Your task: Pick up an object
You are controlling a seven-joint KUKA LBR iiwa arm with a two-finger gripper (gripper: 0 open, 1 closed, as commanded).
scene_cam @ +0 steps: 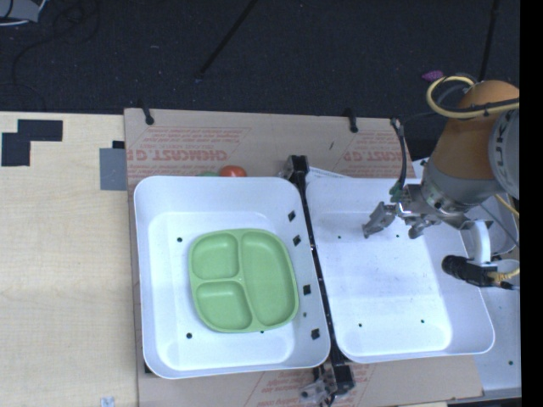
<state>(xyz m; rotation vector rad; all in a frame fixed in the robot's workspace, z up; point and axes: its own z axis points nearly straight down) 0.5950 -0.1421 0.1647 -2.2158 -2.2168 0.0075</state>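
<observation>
A light green divided plate (pixel 243 279) lies flat in the left white bin (pixel 161 219), a little right of its middle. My gripper (pixel 392 225) hangs over the upper part of the right white bin (pixel 399 329), well to the right of the plate. Its two fingers are spread apart, open, with nothing between them. Above it, the orange band and grey wrist (pixel 471 147) reach in from the right.
A small red-orange object (pixel 232 172) sits just behind the left bin's far rim, on the cardboard sheet (pixel 212 147). A black clip strip (pixel 307 253) runs between the two bins. A black fitting with cables (pixel 473 270) overhangs the right bin's right side.
</observation>
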